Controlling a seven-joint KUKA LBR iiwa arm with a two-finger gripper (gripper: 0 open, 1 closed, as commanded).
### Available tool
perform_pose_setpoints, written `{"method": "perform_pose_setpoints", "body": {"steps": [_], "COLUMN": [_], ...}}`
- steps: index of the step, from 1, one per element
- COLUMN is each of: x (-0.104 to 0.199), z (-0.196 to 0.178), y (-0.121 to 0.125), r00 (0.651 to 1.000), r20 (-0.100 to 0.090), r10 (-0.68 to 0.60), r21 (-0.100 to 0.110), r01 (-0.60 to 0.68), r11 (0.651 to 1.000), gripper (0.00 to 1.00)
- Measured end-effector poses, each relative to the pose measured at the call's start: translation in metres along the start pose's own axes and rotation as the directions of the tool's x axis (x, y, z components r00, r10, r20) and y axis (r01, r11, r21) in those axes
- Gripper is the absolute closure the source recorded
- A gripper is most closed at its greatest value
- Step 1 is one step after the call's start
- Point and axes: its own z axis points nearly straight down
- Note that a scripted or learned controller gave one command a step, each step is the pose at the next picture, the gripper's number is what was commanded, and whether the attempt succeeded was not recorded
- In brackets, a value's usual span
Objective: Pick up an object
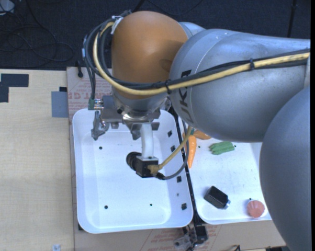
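Hovering over left bin (89,192), end effector (115,131) apparently spread, carrot (191,151) in right bin (236,182) pointing down-frame.

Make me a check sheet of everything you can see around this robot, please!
Surface: two white bins side by side, the left bin and the right bin, on a pale bench.
Job's things: all in the right bin: an orange carrot, a green piece, a black block and a pink ball.
Clutter: nothing seen.
Grippers: the gripper hangs over the back part of the left bin; no object seen in it.
Cables: a yellow cable and black ones loop round the arm's wrist.
Surroundings: dark floor with loose wires behind the bench; dark patches on the benchtop.
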Motion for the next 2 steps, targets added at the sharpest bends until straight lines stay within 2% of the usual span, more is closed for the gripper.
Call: {"method": "perform_pose_setpoints", "body": {"steps": [1,2], "x": [0.001,-0.001], "z": [-0.118,0.057], "y": [-0.05,-0.001], "r00": [1.0,1.0], "r20": [-0.011,0.004], "r10": [-0.005,0.0], "r21": [-0.018,0.008], "r01": [0.005,0.0], "r11": [1.0,1.0], "gripper": [0.0,0.0]}}
